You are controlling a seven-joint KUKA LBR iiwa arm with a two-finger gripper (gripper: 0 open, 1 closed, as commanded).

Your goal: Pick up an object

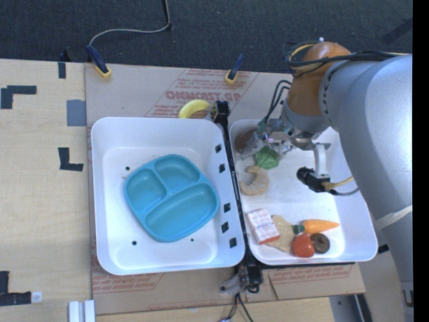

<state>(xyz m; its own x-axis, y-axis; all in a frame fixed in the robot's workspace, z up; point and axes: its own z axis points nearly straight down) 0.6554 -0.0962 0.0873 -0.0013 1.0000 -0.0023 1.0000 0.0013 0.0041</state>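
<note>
My gripper (269,141) hangs over the far left part of the right bin (355,210), below the orange wrist band. A green toy (267,158) sits right under it, touching or nearly touching the fingertips. Just in front of that lies a beige curled piece (255,180). A brown round piece (244,139) lies to the gripper's left against the bin wall. Near the front of the bin are a red-and-white box (262,225), a tan piece (284,231), a red tomato (302,245), an orange carrot (320,225) and a dark round piece (321,243).
The left bin (107,180) holds a blue divided plate (171,196). A yellow banana-like toy (194,108) lies on the cardboard behind the bins. Black clips line the divider between the bins. The grey arm covers the right bin's far right side.
</note>
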